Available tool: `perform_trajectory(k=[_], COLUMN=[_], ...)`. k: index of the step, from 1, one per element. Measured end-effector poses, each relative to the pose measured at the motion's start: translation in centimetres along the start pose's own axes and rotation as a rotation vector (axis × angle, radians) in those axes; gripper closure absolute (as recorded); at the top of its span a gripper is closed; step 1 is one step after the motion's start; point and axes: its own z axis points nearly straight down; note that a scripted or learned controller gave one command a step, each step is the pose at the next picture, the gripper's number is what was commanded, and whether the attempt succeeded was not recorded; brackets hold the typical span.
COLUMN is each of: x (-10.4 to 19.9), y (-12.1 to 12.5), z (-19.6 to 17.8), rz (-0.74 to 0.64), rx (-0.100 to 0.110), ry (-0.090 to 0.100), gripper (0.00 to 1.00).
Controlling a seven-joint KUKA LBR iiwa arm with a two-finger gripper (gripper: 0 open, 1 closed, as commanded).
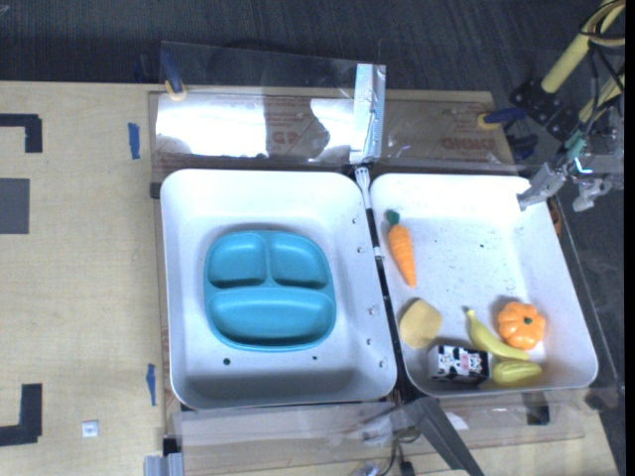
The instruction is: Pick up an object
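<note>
Carrot (401, 249), toy, lying loose at upper left of the right bin (466, 201), not yet approached; end effector (580, 172) at frame's right edge beyond the bin's upper-right corner, finger state undeterminable; next move likely calls for travel leftward and descent.

The left bin (179, 266) holds a blue divided plate (268, 289) in the middle of the frame. Along the upper edge a clear plastic sheet (263, 117) stands behind it, on the wooden counter (74, 266) with black marks (25, 132) at far left.
</note>
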Motion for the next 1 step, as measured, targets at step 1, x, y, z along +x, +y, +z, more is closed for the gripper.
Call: perform_trajectory(k=[1], x=[-1.55], y=[-6.53], z=[9.07], rz=[0.01], rx=[0.006], ry=[0.001], gripper=[0.0])
